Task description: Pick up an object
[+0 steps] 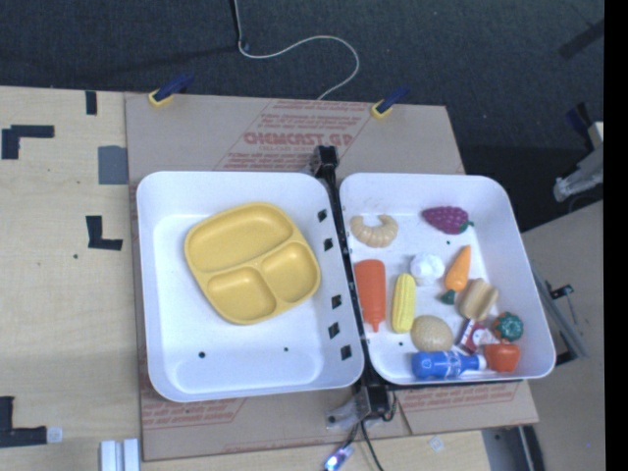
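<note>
Clerk: Stock, right bin (518, 226), every place taken from the corn cob (402, 302). Large carrot (370, 292): just beside the corn, on the side toward the left bin (147, 263). Potato (431, 334): near the corn's lower end, close to touching. White lump (426, 266): at its upper end. Small carrot (458, 268) and brown roll (477, 299): beyond the corn toward the outer wall, packed close. Blue bottle (444, 364) and red tomato (502, 357): past the potato, along the near wall. Croissant (375, 229) and grapes (445, 219): far side of the corn, each standing apart.

Checker: Left bin?

Clerk: One yellow divided plate (253, 261), well apart from the corn. Nothing is lifted yet.

Checker: Pincer?

Clerk: How it stands, I cannot tell.

Checker: Hazards?

Clerk: First, crowding. In my judgement, a descent anywhere between the corn and the tomato would likely land a finger on a neighbour, so the pincer shuts on two pieces or none. Second, shape. The potato and tomato look round and smooth and may squirt out sideways. Third, walls. The bottle lies along the near wall, which could block a finger. Fourth, corn and large carrot lie parallel with little gap between them.

Checker: Safest entry?

Clerk: Grapes or croissant, probably; both have bare floor around them.
</note>
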Controlling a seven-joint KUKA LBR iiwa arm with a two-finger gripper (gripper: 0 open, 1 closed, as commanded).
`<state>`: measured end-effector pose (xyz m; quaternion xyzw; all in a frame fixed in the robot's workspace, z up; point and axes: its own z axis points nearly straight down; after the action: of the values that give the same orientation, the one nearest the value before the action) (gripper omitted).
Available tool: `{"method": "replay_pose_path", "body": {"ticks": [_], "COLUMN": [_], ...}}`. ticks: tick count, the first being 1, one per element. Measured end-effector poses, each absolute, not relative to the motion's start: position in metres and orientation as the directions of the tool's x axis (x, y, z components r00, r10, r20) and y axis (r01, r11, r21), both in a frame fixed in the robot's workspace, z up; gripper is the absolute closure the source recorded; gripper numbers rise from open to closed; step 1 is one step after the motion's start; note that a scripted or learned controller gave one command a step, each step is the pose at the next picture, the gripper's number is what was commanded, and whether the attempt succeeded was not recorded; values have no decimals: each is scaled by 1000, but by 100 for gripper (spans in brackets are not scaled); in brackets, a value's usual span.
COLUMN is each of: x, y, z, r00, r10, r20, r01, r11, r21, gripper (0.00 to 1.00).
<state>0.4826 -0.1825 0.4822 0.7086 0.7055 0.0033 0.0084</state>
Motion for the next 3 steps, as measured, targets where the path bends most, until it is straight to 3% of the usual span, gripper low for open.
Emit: {"method": "replay_pose_path", "body": {"ticks": [1,2,3], "x": [484,483,484], "y": [-179,-226,-224], "z": [483,392,383], "r00": [0,5,0], "r10": [1000,1000,1000], "r20": [-3,1,-1], "r01": [1000,1000,1000], "r11": [0,-5,0], "r21": [1,-9,-2], "gripper": [100,100,100]}}
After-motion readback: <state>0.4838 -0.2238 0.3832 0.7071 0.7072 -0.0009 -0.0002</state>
